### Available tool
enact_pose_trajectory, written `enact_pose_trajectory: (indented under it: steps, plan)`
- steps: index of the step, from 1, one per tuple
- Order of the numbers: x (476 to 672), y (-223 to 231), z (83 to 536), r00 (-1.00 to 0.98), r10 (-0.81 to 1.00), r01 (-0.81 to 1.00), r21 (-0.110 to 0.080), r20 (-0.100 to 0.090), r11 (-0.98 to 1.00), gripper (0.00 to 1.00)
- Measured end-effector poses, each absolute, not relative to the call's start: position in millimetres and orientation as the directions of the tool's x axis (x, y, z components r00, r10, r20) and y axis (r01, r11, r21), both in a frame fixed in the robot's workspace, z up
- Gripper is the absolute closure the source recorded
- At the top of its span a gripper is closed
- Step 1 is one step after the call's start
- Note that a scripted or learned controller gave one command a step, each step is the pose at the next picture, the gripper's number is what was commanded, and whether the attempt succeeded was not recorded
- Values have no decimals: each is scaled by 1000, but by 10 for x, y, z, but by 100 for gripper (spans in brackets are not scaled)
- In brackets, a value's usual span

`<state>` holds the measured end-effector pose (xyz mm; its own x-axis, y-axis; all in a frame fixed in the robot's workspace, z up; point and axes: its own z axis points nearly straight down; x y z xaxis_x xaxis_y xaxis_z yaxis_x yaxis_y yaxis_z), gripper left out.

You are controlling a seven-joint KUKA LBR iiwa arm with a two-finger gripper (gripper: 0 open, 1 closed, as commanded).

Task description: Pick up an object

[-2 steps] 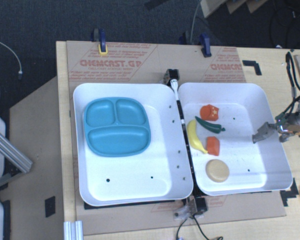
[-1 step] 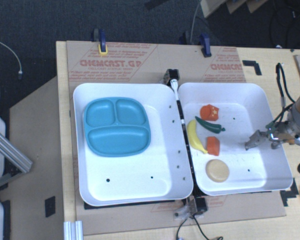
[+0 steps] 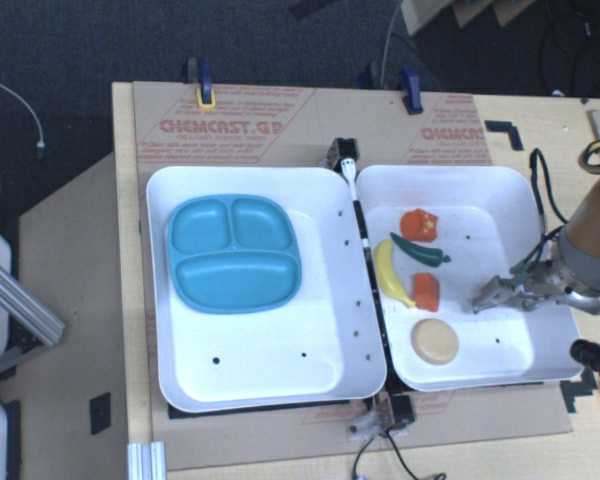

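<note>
Fingers (image 3: 483,298) look spread, gripping nothing, low in the right bin (image 3: 500,363); red "CHEMCAST GP" marks the board (image 3: 280,118); the arm (image 3: 590,243) is cropped.

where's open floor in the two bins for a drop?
Left bin: bare floor along the front and right of the blue plate. Right bin: bare strip between the food and the gripper, and the front right corner. Crowded: the right bin's left side, where tomato, green pepper, banana, red block and round cookie cluster.
</note>
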<state>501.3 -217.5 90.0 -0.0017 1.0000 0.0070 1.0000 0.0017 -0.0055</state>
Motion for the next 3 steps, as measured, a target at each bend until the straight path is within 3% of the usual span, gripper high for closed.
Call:
enact_pose_trajectory:
  steps: [1, 3]
  plan:
    - [5019, -2193, 1028, 0, 1000, 1000, 0, 1, 0, 100]
    - [4919, -2224, 1917, 0, 1000, 1000, 6, -4, 0, 100]
